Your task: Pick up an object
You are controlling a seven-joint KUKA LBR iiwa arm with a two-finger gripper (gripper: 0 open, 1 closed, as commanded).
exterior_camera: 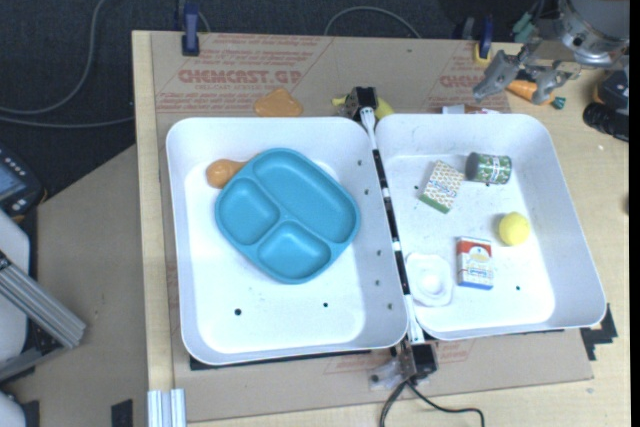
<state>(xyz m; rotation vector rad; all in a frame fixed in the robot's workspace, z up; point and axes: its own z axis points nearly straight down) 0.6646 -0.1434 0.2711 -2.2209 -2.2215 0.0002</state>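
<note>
The right bin [560, 215] holds a green can [488, 168] on its side, a small patterned box [441, 186], a yellow ball [513, 228], a red and white carton [475, 264] and a white round piece [430, 280]. My gripper [523, 78] hangs above the bench just beyond that bin's far edge, up and right of the can. Its two fingers stand spread apart, open. A small orange thing [520, 88] shows between them, low by the bench; I cannot tell whether it touches them.
The left bin [200, 295] carries a blue divided plate [287, 213], with an orange object [222, 172] tucked at its far left side. An orange scrap [278, 102] and a black-and-yellow clamp [362, 100] lie on the board behind the bins.
</note>
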